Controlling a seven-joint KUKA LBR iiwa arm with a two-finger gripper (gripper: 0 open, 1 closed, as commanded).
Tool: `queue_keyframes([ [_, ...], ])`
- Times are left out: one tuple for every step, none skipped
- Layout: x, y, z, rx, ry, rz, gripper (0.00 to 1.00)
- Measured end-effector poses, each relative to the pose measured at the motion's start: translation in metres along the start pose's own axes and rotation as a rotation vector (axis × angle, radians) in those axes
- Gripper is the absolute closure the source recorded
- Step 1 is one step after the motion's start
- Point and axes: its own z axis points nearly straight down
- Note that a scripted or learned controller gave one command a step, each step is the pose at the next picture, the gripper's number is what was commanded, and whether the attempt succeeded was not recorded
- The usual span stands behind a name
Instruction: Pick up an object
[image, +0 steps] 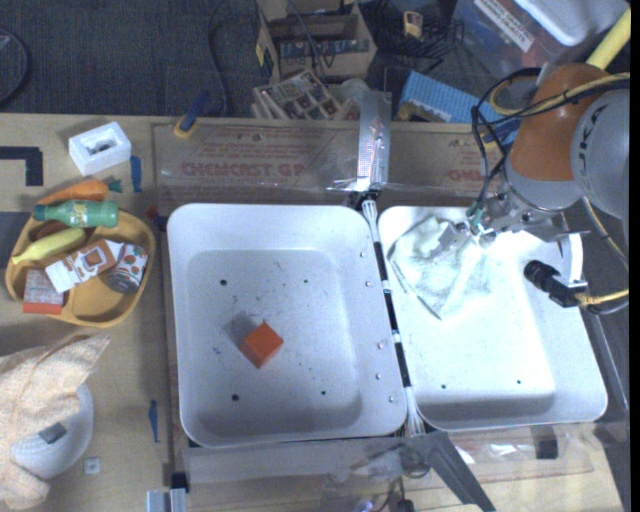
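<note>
A pale, thin cloth (438, 268) lies in the right bin (520, 390), in its far left part. One corner of the cloth is drawn up to my gripper (477, 230), which is shut on that corner at the bin's far edge. The rest of the cloth hangs and spreads down and to the left from there. An orange cube (263, 344) sits alone in the middle of the left bin (200, 260), far from the gripper.
The arm's grey wrist and orange band (550, 130) come in over the right bin's far right corner, with a black cable (548, 278) beside it. A yellow bowl of toy food (80, 268) stands left of the bins, with a crumpled cloth (40, 400) below it.
</note>
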Motion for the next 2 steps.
queue_keyframes([
  [0.068, -0.040, -0.056, 0.005, 0.004, 0.065, 0.00],
  [0.053, -0.049, 0.025, 0.005, 0.003, 0.186, 0.00],
])
